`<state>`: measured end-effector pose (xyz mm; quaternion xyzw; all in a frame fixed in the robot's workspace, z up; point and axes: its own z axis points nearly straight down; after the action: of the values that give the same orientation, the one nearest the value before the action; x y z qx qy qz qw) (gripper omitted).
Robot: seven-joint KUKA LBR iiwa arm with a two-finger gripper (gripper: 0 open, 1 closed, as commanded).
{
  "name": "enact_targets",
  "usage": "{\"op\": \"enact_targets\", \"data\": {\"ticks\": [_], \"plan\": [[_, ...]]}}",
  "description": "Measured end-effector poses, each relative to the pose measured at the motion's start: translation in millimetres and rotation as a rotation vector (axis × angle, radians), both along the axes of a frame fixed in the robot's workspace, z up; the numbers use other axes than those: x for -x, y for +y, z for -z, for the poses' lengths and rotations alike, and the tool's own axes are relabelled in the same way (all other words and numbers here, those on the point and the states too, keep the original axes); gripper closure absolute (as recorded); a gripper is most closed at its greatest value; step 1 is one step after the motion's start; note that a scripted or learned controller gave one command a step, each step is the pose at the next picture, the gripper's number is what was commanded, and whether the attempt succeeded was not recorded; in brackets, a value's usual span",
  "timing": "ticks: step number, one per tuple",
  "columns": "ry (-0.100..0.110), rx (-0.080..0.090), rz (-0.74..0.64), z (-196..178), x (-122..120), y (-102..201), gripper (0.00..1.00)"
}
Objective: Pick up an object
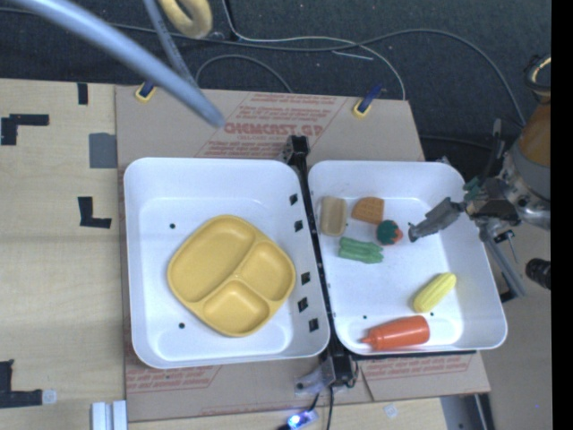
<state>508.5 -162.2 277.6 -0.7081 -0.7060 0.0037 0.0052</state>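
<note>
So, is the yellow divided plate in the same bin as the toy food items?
No, the yellow divided plate lies alone in the left bin, while the corn and the other food toys lie in the right bin.

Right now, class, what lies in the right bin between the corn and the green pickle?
Nothing: in the camera view, the stretch from the corn up-left to the pickle is bare white bin floor.

A yellow divided plate (232,275) lies in the left bin (143,240). Brown cardboard (269,119) shows at twelve o'clock of both bins. Black cables (358,52) loop beyond it
</note>
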Motion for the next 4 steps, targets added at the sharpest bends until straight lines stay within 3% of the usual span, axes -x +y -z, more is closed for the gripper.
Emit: {"op": "enact_targets", "data": {"ticks": [1, 4], "plan": [[-0.011, 0.002, -0.004, -5.9, -2.0, 0.4, 0.00], [-0.005, 0.001, -0.003, 155.1, -8.3, 6.2, 0.00]]}}
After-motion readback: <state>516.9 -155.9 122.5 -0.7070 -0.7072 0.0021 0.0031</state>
